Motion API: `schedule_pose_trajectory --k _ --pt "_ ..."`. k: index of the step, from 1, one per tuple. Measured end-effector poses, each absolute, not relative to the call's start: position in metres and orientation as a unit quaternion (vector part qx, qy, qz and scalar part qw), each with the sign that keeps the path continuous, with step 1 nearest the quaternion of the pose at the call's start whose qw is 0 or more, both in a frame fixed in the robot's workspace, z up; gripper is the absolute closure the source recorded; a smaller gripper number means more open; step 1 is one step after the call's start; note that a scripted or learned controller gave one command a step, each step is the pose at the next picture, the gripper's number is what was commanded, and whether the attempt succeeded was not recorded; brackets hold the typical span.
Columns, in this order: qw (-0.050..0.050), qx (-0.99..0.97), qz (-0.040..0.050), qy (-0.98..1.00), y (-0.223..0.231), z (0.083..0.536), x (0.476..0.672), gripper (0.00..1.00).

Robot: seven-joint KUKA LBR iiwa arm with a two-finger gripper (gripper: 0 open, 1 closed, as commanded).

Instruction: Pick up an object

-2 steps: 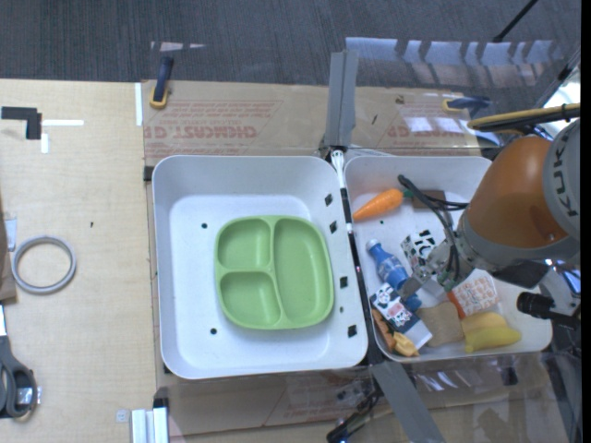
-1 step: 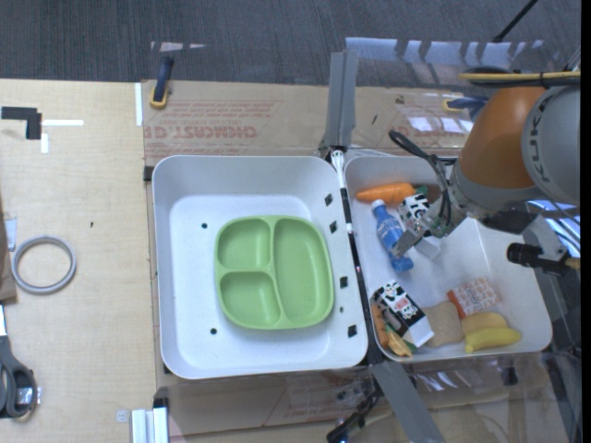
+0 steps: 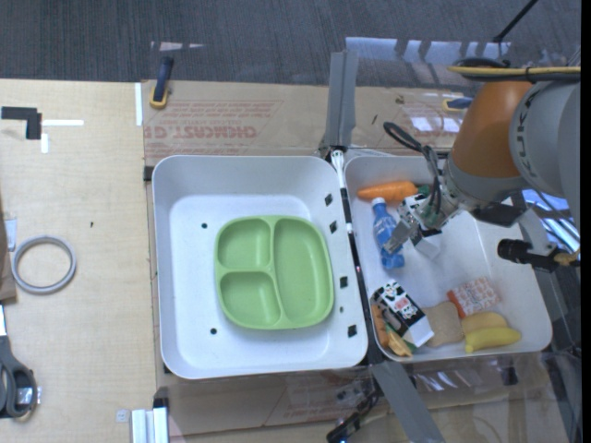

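My gripper (image 3: 414, 236) hangs low in the right bin (image 3: 522, 275), near its upper left part. It is open, with bare bin floor between the fingers. Its left finger (image 3: 399, 238) lies against a small blue bottle (image 3: 382, 221) that rests on the floor just to the left. An orange carrot (image 3: 388, 191) lies just behind the gripper. Toward the front of that bin are a black-and-white cow-print box (image 3: 399, 307), a tan bread slice (image 3: 446, 324), a yellow banana (image 3: 492, 338) and a red-and-white packet (image 3: 474, 295).
The left bin (image 3: 168, 247) holds a green divided plate (image 3: 275, 271). A grey divider (image 3: 340, 109) stands behind where the bins meet. On the bench at the far left lie a grey tape ring (image 3: 42, 264) and scissors (image 3: 14, 390).
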State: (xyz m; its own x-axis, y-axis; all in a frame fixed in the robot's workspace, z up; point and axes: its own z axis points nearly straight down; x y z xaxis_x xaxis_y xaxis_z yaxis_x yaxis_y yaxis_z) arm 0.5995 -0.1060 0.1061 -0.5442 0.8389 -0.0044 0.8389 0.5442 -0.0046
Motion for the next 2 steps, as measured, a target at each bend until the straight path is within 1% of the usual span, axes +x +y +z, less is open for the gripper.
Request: schedule_pose_trajectory --k 1,2 --pt "0.018 0.511 0.0058 0.859 -0.102 0.107 0.585 0.0" --pt "0.008 0.563 0.0035 0.827 -0.103 0.107 0.609 0.0"
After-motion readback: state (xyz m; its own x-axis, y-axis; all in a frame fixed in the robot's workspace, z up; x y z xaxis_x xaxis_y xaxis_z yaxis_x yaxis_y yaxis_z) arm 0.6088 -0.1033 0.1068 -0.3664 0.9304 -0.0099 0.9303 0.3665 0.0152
